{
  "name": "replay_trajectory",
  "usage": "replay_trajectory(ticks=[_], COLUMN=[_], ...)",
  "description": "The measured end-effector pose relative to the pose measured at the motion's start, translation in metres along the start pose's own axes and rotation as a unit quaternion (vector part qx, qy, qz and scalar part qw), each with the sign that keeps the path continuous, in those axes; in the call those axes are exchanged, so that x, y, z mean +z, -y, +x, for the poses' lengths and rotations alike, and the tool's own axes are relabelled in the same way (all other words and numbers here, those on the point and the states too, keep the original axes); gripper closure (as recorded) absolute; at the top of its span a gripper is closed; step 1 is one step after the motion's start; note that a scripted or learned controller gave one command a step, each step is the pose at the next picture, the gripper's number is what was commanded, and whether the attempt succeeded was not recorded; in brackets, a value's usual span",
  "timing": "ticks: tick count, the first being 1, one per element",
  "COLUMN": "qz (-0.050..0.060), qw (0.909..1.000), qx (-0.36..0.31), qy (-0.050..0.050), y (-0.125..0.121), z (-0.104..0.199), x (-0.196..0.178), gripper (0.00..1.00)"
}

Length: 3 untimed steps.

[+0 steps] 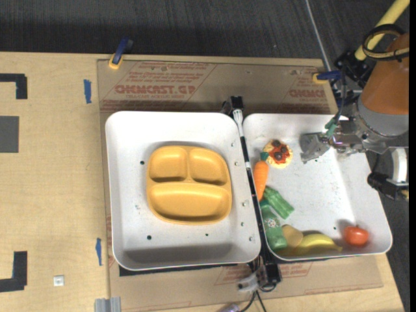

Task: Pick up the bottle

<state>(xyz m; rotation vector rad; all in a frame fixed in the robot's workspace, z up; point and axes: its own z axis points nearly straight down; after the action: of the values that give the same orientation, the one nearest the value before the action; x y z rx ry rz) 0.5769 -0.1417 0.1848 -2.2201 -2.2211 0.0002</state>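
One fixed camera, high over my bench.
It looks down at a slant, far enough to take in both white bins (pixel 123 174); my arm (pixel 383 90) enters from its right.

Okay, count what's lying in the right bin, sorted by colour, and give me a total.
Green: 2, bottle, packet
Orange: 1, carrot
Yellow: 1, banana
Red: 1, tomato
Tan: 1, rounded piece
Mixed colours: 1, small toy
Total: 7

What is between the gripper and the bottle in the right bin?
Nothing visible. Bare bin floor separates the gripper from the green bottle, which lies by the left wall. The carrot sits beside the bottle's upper end, off that line.
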Motion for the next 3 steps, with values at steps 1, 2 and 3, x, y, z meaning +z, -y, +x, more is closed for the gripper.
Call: replay_trajectory(ticks=[1,2,3], qz=[-0.003,-0.001,0.001], qw=[0.9984,0.9965,0.9999], qx=[0.056,0.083,0.012], qy=[0.001,0.0,0.0], y=[0.066,-0.004,0.067], z=[0.043,0.057,0.067], x=[0.092,-0.032,-0.024], gripper=[0.0,0.0,0.0])
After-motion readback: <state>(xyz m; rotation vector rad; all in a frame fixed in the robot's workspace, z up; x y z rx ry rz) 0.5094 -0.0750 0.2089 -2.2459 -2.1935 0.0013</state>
